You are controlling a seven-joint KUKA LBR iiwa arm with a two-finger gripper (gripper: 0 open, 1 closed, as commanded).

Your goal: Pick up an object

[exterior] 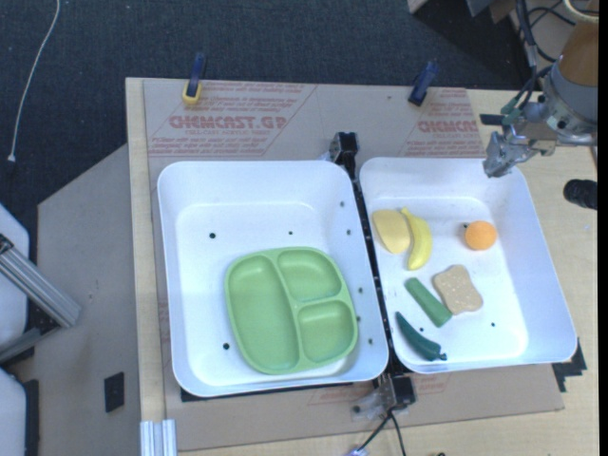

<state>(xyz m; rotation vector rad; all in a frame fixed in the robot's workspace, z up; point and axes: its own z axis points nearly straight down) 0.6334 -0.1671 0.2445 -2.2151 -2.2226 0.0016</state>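
1. Nearest the right bin's point(546, 283) front edge: green pieces point(425, 318), bread slice point(458, 290).
2. Mid-floor: banana point(415, 237), orange point(481, 236), all untouched.
3. Above its far right corner: gripper point(498, 162), carrying nothing; opening indistinct.
4. Step: approach; next, descend onto one item.

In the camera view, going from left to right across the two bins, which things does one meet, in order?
Green divided plate → pale yellow piece → banana → slice of bread → orange → claw above the right bin's far rim. The two green items overlap others in the order, so they are left out.
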